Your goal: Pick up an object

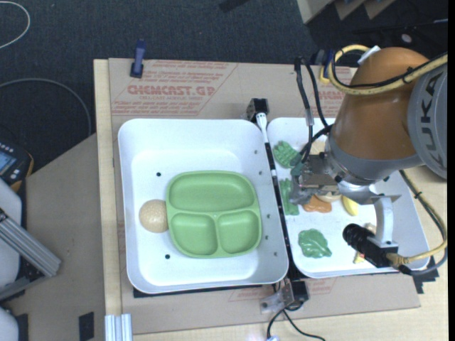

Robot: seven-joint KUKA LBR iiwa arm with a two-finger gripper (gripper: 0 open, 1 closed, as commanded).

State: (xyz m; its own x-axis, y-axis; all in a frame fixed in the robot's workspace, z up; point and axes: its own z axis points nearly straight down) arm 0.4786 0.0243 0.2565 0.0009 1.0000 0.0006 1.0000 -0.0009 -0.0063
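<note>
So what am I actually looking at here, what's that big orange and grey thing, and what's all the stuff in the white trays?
You are looking down from one camera fixed above a bench. The big orange and grey shape is a robot arm reaching in from the right; a program moves it, and its job is to pick up an object. Its hand hangs low over the right bin, though whether it holds anything is hidden from here. That bin contains small toy-like pieces: a green leafy piece, another green piece near the divider, an orange piece and a yellow piece. The left bin holds a green divided plate with a tan ball resting against its left edge.
</note>
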